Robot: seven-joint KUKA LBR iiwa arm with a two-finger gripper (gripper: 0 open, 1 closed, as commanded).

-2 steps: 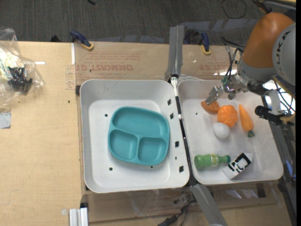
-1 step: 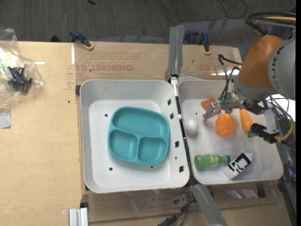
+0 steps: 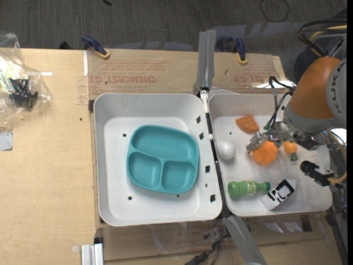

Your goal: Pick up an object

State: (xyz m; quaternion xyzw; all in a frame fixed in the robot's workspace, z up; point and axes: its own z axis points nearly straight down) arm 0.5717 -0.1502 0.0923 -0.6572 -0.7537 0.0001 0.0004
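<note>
Jaws (image 3: 263, 146) sit low in the right bin (image 3: 309, 206), right at the orange fruit (image 3: 266, 153); whether they're spread or pinching it, you cannot tell from this angle. You're at the grasp step. Confirm a firm pinch next, then lift straight up, clear of the white egg (image 3: 225, 149).
</note>
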